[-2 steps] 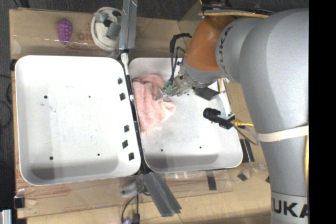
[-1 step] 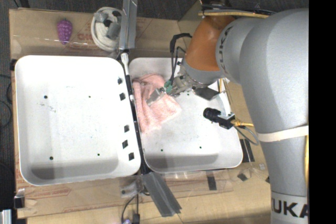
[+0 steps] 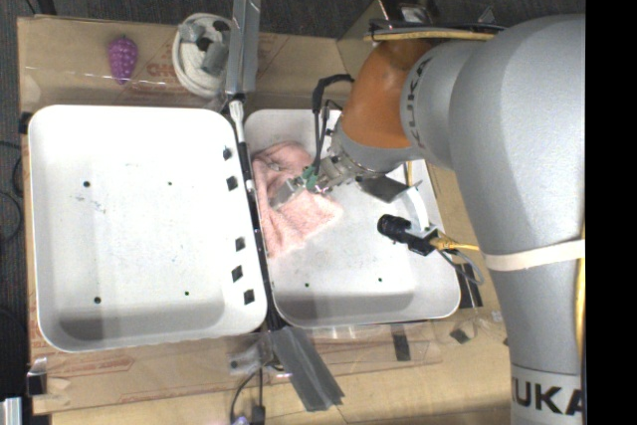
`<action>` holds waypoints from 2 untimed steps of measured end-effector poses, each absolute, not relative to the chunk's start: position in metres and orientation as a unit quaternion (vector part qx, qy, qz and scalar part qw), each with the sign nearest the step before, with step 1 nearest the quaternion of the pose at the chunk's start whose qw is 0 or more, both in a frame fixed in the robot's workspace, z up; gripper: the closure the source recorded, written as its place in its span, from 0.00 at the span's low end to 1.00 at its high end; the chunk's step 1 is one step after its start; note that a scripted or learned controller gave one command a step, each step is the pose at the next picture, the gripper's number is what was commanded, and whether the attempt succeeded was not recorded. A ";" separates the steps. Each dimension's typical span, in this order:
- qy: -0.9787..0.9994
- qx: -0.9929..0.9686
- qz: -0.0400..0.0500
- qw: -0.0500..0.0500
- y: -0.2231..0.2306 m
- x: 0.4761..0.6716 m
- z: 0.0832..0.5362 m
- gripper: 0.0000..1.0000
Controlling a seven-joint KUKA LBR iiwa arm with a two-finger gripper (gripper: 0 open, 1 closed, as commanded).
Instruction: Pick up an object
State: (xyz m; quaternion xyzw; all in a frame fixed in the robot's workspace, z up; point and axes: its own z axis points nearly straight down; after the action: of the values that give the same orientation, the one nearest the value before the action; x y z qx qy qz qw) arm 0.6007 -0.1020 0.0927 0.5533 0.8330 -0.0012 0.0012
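Down at the crumpled pink cloth (image 3: 289, 204), the gripper (image 3: 299, 184) is seen.
The cloth is spread in the right white bin (image 3: 398, 299), against its left wall; gripper state cannot be told, being hidden by the grey arm (image 3: 478, 114).

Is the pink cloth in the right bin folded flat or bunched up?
Bunched up. The pink cloth lies crumpled in uneven folds against the right bin's left wall, under the gripper.
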 end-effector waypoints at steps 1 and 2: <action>0.833 0.553 -0.001 0.001 -0.102 0.601 0.093 0.00; 0.811 0.585 0.000 -0.001 -0.115 0.553 0.092 0.00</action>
State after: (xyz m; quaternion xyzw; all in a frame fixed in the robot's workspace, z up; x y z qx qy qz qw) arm 0.5534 -0.1147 0.0924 0.5849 0.8111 -0.0003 -0.0006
